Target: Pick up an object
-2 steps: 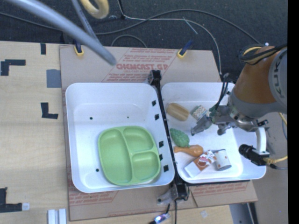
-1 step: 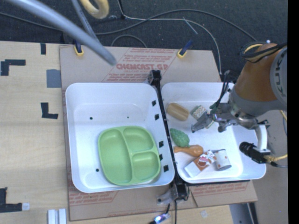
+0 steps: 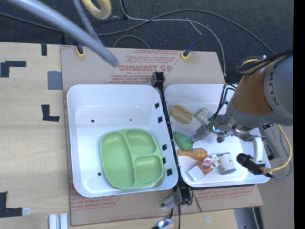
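A brown cardboard sheet (image 3: 143,66) printed with red lettering is lying across a pale wooden bench (image 3: 28,128), and two shallow white bins are sitting side by side on it, with dark carpet and loose cables running behind. The left bin (image 3: 86,104) is holding a green divided plate (image 3: 132,158), which is resting flat toward the bin's near right part.

The right bin (image 3: 190,92) is holding a scatter of small things. A tan bread-roll-like piece (image 3: 181,113) is lying near the divider, with a small speckled packet (image 3: 203,114) just beside it to the right. Below them a green leafy toy (image 3: 181,139) is sitting next to an orange carrot-like toy (image 3: 193,153). Nearer the front edge a red-and-white carton (image 3: 208,164) is lying flat, touching a small white cup with a red band (image 3: 227,162), which is tipped on its side.

The arm (image 3: 257,97) is reaching in from the right, and its gripper (image 3: 202,132) is hanging low over the right bin, just beside the green leafy toy. Whether the claw is spread or pressed together cannot be told from this angle, and nothing is visibly caught in it.
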You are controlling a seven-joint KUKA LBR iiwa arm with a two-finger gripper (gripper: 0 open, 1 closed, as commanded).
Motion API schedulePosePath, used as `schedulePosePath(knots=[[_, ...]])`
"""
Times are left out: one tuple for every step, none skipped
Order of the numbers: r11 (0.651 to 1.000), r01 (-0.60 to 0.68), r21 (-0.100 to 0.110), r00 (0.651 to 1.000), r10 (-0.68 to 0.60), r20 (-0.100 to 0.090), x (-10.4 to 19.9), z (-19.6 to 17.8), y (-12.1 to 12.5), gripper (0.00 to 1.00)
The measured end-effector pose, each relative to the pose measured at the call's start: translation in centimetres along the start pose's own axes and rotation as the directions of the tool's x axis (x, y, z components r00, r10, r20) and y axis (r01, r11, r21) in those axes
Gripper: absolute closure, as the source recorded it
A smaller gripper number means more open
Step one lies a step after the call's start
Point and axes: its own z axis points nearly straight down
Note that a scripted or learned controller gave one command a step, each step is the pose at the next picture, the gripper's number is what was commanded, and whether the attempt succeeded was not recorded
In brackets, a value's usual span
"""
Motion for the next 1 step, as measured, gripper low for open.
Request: schedulePosePath(knots=[[1.0, -0.002, -0.027, 1.0, 0.003, 0.009, -0.38, 2.56, 0.62, 0.0]])
